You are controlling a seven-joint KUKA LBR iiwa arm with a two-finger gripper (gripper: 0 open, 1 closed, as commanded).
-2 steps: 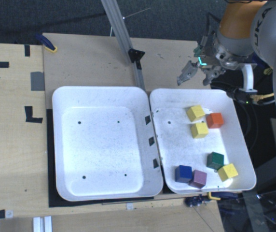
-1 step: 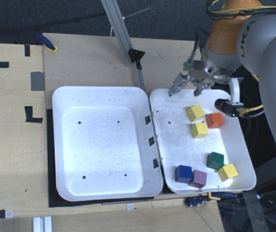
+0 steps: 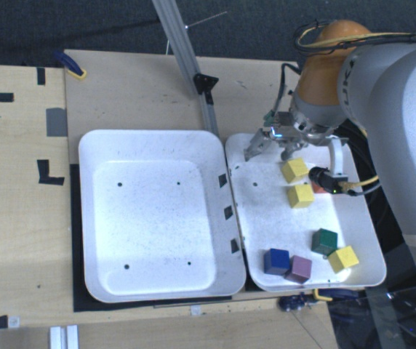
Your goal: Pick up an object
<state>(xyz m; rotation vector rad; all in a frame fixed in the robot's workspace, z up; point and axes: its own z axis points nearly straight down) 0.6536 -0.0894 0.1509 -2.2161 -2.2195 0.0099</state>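
While no writing was legible, the right bin [image 3: 255, 217] held three yellow blocks [image 3: 294, 170], one green, blue, purple; gripper [image 3: 275, 150] empty, spread.

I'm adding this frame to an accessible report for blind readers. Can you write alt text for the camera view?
A grey robot arm with an orange band reaches in from the right, its gripper hovering over the far end of the right bin, near two yellow blocks. Green, yellow, blue and purple blocks sit at the near end; the left bin lies alongside.
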